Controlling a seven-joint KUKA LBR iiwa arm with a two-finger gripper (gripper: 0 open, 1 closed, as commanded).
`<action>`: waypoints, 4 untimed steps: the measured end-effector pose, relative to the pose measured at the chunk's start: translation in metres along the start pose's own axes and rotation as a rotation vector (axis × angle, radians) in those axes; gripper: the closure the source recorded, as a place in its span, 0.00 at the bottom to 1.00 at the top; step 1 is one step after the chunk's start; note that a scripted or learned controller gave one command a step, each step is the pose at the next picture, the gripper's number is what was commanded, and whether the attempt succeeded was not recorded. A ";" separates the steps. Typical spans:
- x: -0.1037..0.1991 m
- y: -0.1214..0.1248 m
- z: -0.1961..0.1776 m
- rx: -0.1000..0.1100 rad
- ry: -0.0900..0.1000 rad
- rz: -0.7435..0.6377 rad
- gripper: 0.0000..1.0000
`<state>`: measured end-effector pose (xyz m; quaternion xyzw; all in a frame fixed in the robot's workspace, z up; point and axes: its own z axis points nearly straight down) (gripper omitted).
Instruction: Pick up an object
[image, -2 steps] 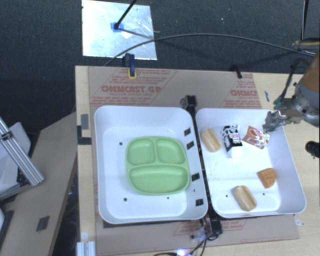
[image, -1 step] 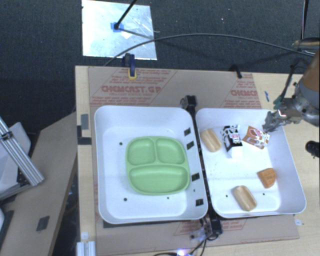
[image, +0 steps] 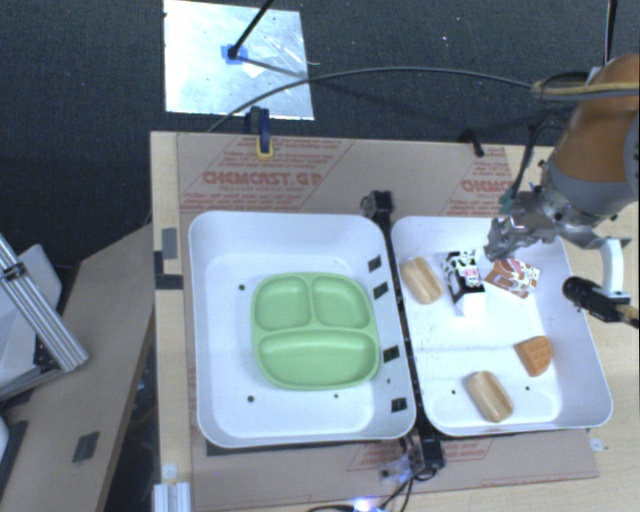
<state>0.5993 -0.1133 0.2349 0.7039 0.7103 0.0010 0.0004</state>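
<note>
Camera view records two white bins side by side on the bench. The left bin (image: 215, 330) holds a green divided plate (image: 315, 330) at its centre. The right bin (image: 590, 395) holds five items: a tan bread roll (image: 421, 280) at 10 o'clock, a black-and-white carton (image: 464, 275) near 12 o'clock, a red-and-white packet (image: 513, 277) at 1 o'clock, an orange-brown wedge (image: 534, 355) at 4 o'clock, and a second roll (image: 489, 395) at 6 o'clock. The gripper (image: 500, 240) hangs above the bin's far edge, just beside the packet and close to the carton. Nothing shows between its fingers; whether they are spread or clenched cannot be told.
</note>
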 end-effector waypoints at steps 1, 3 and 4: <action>0.045 0.006 0.007 0.000 0.001 0.000 1.00; 0.154 0.018 0.008 0.001 0.001 -0.001 1.00; 0.196 0.033 0.012 -0.001 0.001 0.000 1.00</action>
